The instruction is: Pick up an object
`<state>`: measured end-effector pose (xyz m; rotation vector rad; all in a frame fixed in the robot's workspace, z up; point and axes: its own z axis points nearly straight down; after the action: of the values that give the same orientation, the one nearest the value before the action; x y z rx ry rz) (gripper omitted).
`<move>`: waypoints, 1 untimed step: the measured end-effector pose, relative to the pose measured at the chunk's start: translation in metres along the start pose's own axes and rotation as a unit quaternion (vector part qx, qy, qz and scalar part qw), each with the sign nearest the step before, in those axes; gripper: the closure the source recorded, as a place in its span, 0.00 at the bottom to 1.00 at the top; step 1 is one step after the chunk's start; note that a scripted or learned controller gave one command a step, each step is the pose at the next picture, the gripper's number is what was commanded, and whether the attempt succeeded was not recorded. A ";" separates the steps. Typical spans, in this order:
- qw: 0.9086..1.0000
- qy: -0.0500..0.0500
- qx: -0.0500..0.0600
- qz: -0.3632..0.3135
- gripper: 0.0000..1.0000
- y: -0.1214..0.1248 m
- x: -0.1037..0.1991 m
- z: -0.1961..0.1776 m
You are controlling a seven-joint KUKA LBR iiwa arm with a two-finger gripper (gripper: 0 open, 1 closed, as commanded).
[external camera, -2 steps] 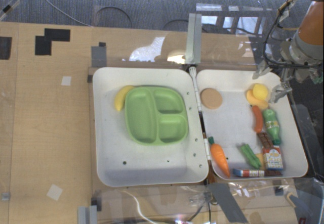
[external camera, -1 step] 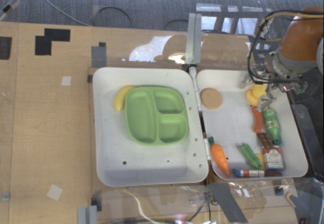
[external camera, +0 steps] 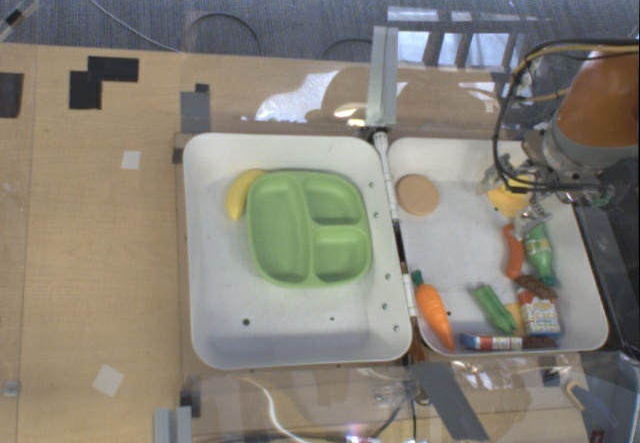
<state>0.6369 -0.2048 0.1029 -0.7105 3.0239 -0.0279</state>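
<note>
nearest the camera, along the near edge of the right bin (external camera: 600, 326): a red-and-blue marker-like stick (external camera: 492, 342) lying flat against the near wall, and just beside it a small printed carton (external camera: 541, 315).
orange carrot (external camera: 433, 315) lies at the near-left corner of the same bin, leafy end pointing away from the camera, close to the divider between the bins.
green pod-shaped item (external camera: 492, 307) lies tilted between carrot and carton.
further back along the right side: a red-orange sausage-shaped item (external camera: 513, 253), a green bottle-like item (external camera: 539, 253) just beside it, and a dark brown piece (external camera: 537, 284) below them.
round tan disc (external camera: 417, 195) sits flat near the far-left corner of the right bin, well apart from the others.
yellow piece (external camera: 507, 200) lies near the far-right of the bin, directly under the tool.

left bin (external camera: 215, 321): green divided tray (external camera: 305, 227) sits roughly in the middle, three compartments visible. yellow banana (external camera: 239, 192) lies touching the tray's far-left edge, partly tucked under it.

arm (external camera: 600, 101) enters from the right edge of the worktop (external camera: 90, 261), orange band visible, black cables looped round the wrist. gripper (external camera: 530, 193) is low over the far-right part of the right bin, just beside the yellow piece. jaws: cannot tell whether apart or together, cabling and wrist body hide them. nothing visibly between them.
</note>
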 end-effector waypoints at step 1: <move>0.995 0.007 -0.008 -0.098 0.00 0.028 0.013 0.010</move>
<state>0.6128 -0.1853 0.0916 -1.0087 2.9577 -0.0127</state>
